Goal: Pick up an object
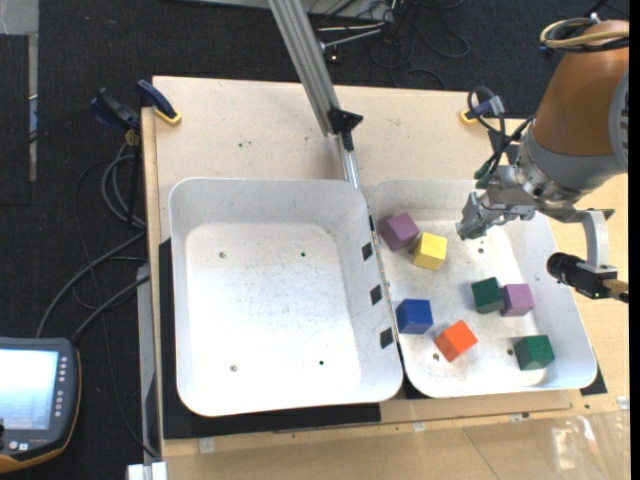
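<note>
Hovering over the far part of the right bin, my end effector is in the approach step of the pick. No object sits between its fingers, and I cannot tell from this view whether they are spread or closed.

Candidate objects, all lying in the right bin:
- yellow cube, just left of and slightly nearer than my end effector; the closest candidate.
- purple cube, touching or almost touching the yellow cube on its far left side.
- dark green cube and a second, paler purple cube, side by side near the bin's middle.
- blue cube and orange cube, nearer and to the left.
- green cube, near the right corner.

Next move, as I judge it: shift left over the yellow cube, align the fingers so they do not strike the adjoining purple cube, then descend. The dark green cube is an alternative, though its neighbour presses close.

Surface: both bins are shallow and white, lightly speckled, and rest on a pale desk. The left bin holds no cubes.

Room: a metal strut slants in from the far side; blue clamps grip the far desk corners; cables lie on the dark floor; a pendant screen sits near left.
</note>
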